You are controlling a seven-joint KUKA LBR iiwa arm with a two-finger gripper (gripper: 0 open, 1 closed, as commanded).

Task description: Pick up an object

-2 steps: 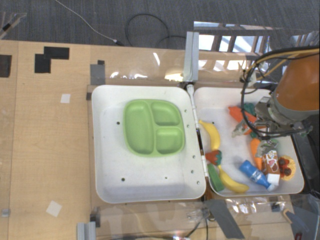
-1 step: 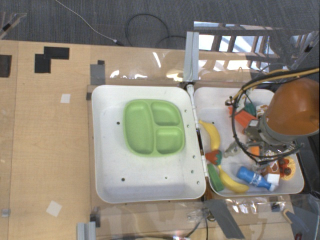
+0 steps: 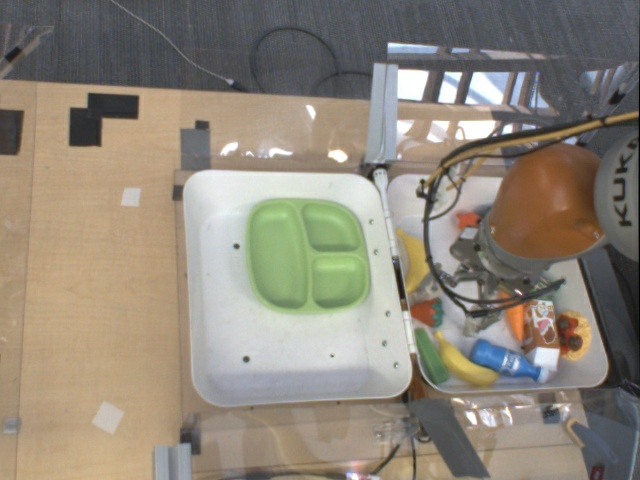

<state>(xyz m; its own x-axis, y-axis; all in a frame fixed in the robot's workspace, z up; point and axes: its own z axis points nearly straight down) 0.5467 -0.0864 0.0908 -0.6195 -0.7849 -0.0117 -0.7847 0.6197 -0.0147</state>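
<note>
My gripper [image 3: 490, 296] hangs low inside the right bin [image 3: 600, 373], under the orange band of the arm [image 3: 545, 203], which hides most of it. Around it lie toy foods: a yellow banana [image 3: 412, 258] at the bin's left wall, a red fruit [image 3: 427, 312], a green piece [image 3: 428, 353], a second banana [image 3: 465, 366], a blue bottle [image 3: 505, 360], an orange carrot [image 3: 514, 320] and a small carton [image 3: 541, 323]. The gripper sits just above and left of the carrot and carton. Whether anything is in it is hidden.
The left bin [image 3: 220, 368] holds a green divided plate [image 3: 305, 255]. Red cherries [image 3: 572, 333] lie at the right bin's far right, and a red piece [image 3: 468, 220] shows near the arm's cables [image 3: 440, 183]. A metal frame [image 3: 382, 118] stands behind the bins.
</note>
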